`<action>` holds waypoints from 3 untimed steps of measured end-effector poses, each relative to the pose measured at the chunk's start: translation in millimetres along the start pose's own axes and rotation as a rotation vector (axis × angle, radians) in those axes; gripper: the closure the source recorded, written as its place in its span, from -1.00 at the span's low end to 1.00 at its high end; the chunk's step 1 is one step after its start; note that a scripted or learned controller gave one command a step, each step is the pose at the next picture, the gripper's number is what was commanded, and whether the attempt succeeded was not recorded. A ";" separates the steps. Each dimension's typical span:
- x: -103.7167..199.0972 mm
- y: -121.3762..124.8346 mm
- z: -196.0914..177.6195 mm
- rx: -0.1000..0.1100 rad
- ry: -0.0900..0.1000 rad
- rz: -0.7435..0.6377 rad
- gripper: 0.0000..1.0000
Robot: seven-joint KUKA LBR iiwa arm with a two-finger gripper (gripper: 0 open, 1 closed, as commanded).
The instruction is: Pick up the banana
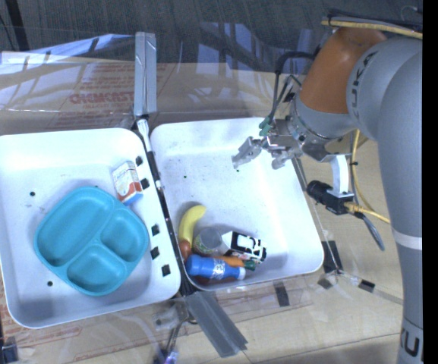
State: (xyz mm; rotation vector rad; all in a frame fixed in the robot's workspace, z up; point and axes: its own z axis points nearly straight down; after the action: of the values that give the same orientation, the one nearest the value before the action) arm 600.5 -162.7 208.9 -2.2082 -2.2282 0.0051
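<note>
Banana (191, 221): curved, smooth yellow, lying in the right bin (203, 146) near its lower left wall, at the edge of a small clutter.

Gripper (243, 156): poised over the bin's upper middle, well apart from the banana, up and to the right of it; metallic fingers splayed apart, nothing between them.

Adjoining items: blue bottle (212, 268) with white cap, lying flat; black-and-white toy (247, 245); an orange piece, unclear.

Left bin (21, 150): glossy white plastic, bearing a turquoise three-compartment tray (89, 239) and a small white carton (126, 180).
</note>
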 end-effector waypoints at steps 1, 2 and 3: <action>-0.5 35.6 24.6 -0.003 -0.001 0.151 -1.00; -0.3 35.7 24.5 -0.003 -0.001 0.151 -1.00; 55.2 -12.5 118.2 0.000 0.000 -0.115 -1.00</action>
State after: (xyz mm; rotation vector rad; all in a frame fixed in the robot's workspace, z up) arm 586.9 -107.5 90.8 -2.0756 -2.3515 0.0046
